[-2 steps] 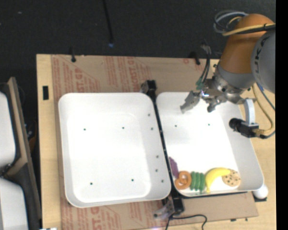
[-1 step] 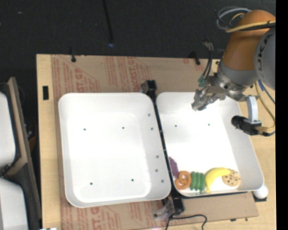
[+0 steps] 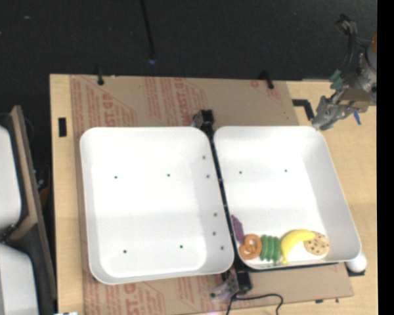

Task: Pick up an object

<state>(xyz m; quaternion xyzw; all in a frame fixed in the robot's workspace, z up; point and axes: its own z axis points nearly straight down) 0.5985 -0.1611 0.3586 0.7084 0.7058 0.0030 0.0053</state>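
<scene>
1. Objects sit bunched along the near edge of the right bin (image 3: 328,169): orange pretzel-like ring (image 3: 250,247), green ridged piece (image 3: 270,248), yellow banana (image 3: 295,239), tan cookie with dark specks (image 3: 316,245).
2. Order left to right: ring, green piece, banana, cookie. Neighbours are touching or nearly so; the cookie overlaps the banana's right end.
3. Small purple item (image 3: 237,226) lies just up-left of the ring, against the right bin's left wall. Too small to name, maybe a toy eggplant.
4. Left bin (image 3: 92,176) sits side by side with the right one, rims touching down the middle. A black clip (image 3: 203,119) sits at the far end of the seam, another clamp with cable (image 3: 233,284) at the near end.
5. Hand (image 3: 331,113) is at the upper right, above the table (image 3: 354,202) just past the far right corner of the right bin, well apart from the cluster.
6. Hand state: nothing visible between its tips; how wide it stands is not resolvable at this size and angle, so cannot tell.
7. Both bins rest on a brown cardboard sheet (image 3: 157,100) with red print, laid on the table.
8. Small white ball (image 3: 358,263) sits outside the right bin at its near right corner.
</scene>
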